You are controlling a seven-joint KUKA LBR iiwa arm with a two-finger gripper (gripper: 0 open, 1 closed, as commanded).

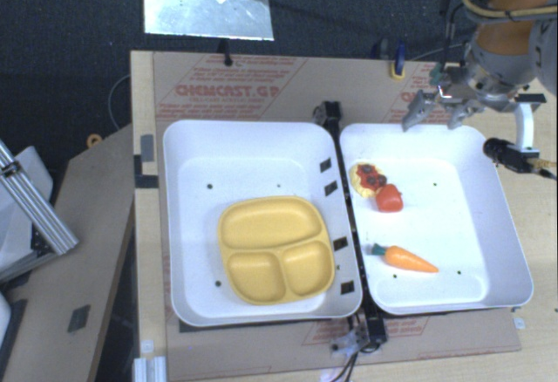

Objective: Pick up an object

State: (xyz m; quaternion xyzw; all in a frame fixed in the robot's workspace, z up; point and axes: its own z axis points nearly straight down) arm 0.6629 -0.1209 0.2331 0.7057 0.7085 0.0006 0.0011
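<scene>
The tabletop (261,79) was cardboard-covered and carried two white bins. The left bin (187,197) held one yellow divided tray (275,248). The right bin (471,223) had three items: a pizza slice (366,175), a tomato (389,198) and a carrot (410,260), with plenty of bare floor to their right. The gripper (438,114) hovered over that bin's far rim, fingers apart, holding nothing.

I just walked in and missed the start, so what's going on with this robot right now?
The arm's gripper hovers open above the far edge of the right bin, holding nothing. That bin holds a carrot, a tomato and a small pizza slice. The left bin holds a yellow divided tray. Nothing has been picked up yet.
</scene>
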